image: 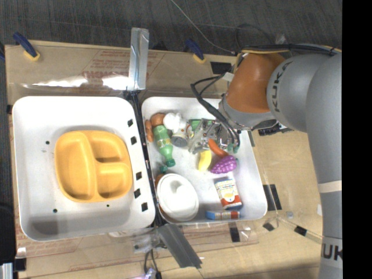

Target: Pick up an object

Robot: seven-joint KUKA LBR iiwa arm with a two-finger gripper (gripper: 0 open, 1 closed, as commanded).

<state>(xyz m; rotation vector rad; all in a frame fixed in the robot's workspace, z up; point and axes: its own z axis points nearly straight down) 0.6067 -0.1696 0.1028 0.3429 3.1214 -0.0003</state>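
Grey arm [302, 97] reaches into my right bin [256, 173]; its gripper [212, 135] sits low among toys, just above the banana [203, 159] and grapes [224, 165]. Nothing looks lifted yet; grip state I cannot tell.

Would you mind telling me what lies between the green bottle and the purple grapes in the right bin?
In the camera view, a yellow banana lies on the bin floor between the green bottle and the purple grapes, close beside the grapes.
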